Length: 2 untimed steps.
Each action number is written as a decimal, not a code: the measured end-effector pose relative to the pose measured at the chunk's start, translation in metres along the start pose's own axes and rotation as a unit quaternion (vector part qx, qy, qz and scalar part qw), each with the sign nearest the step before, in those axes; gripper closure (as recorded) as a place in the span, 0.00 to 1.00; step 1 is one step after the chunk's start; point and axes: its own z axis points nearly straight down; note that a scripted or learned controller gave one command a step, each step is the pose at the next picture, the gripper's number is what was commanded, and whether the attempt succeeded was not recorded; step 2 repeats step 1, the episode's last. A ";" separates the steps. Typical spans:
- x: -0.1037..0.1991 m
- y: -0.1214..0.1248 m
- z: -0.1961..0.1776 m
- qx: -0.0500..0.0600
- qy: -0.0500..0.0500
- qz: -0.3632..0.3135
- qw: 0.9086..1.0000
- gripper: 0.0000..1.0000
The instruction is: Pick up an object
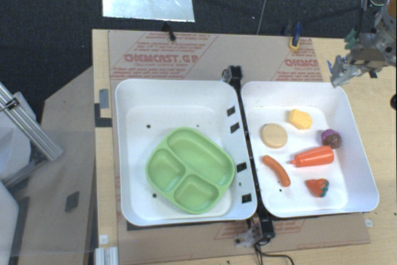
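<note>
The gripper (347,71) hangs above the right bin's (356,133) far rim at about one o'clock, carrying nothing; whether its jaws are spread cannot be told. Inside that bin lie a yellow piece (301,119), tan disc (273,135), purple piece (331,138), carrot (313,157), sausage (276,170) and strawberry (317,187). A green divided plate (190,169) sits in the left bin (133,133).

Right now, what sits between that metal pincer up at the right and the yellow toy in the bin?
In the camera view, just bare white bin wall and floor lie between the pincer and the yellow toy; no other toy.
</note>
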 end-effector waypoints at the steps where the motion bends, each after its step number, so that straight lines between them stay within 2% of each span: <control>1: -0.025 -0.011 -0.175 -0.007 -0.002 0.003 1.000 1.00; 2: -0.025 -0.011 -0.175 -0.007 -0.002 0.003 1.000 1.00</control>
